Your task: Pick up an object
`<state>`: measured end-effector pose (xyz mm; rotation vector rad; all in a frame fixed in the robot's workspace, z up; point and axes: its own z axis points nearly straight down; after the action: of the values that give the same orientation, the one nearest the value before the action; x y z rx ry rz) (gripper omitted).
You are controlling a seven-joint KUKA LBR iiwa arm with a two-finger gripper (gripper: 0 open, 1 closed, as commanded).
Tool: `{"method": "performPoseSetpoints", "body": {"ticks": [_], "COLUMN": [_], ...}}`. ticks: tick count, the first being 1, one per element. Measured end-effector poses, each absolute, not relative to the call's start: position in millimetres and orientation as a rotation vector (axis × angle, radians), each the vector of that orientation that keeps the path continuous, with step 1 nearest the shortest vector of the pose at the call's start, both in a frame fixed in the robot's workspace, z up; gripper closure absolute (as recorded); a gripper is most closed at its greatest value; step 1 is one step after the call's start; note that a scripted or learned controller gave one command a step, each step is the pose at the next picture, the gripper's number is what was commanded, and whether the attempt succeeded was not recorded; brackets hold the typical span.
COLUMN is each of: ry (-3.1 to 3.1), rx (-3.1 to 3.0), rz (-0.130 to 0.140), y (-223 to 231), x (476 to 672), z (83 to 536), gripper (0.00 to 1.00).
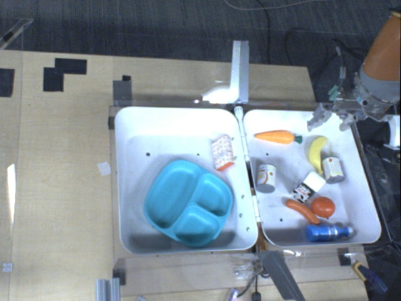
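Note:
My gripper (332, 118) hangs over the far right corner of the right bin (371, 213), open, with nothing between its fingers. Just below and left of it lies a yellow banana (317, 153), and an orange carrot (274, 137) lies further left along the back wall. The same bin holds a small can (334, 169) beside the banana, a second can (266, 177) near the divider, a white box (309, 185), a red ball (324, 206), an orange pepper-like piece (301, 211) and a blue bottle (329, 232).
The left bin (125, 168) holds a blue divided plate (188, 200) and a small snack packet (222, 152) close to the divider. A metal post (240, 71) stands behind the bins. Cables lie on the dark floor at the back.

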<state>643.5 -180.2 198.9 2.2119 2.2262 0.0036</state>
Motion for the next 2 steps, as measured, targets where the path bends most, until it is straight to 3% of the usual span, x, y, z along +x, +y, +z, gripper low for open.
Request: {"method": "performPoseSetpoints", "body": {"ticks": [1, 2], "ry": [2.158, 2.082], "rx": [2.274, 2.346], "rz": [0.006, 0.006], "y": [-197.9, -194.2], "x": [634.7, 634.4], "z": [88.9, 108.7], "gripper": [0.0, 0.0]}}
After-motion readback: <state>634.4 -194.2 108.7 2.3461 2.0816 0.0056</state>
